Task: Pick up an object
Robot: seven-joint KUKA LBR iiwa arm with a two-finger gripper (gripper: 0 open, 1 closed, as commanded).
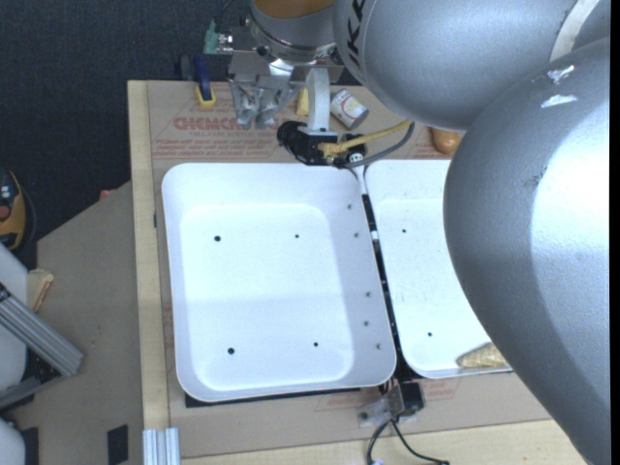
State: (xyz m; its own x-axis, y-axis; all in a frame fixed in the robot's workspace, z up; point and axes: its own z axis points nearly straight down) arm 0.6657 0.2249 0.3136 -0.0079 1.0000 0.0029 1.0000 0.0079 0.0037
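Peeking from under the grey arm (523, 163), a tan object (481, 357) lies at the near edge of the right bin (417, 260). Left of that bin sits the left bin (271, 279); beyond it hangs the gripper (254, 114), jaw state impossible to tell.

The desk (155, 260) is a tan board filling the middle of the frame, with faded red lettering (199, 122) along its upper left edge. Two shallow white bins lie side by side on it: the left bin (266, 356) at centre, the right bin (417, 260) touching it, partly hidden by the arm.
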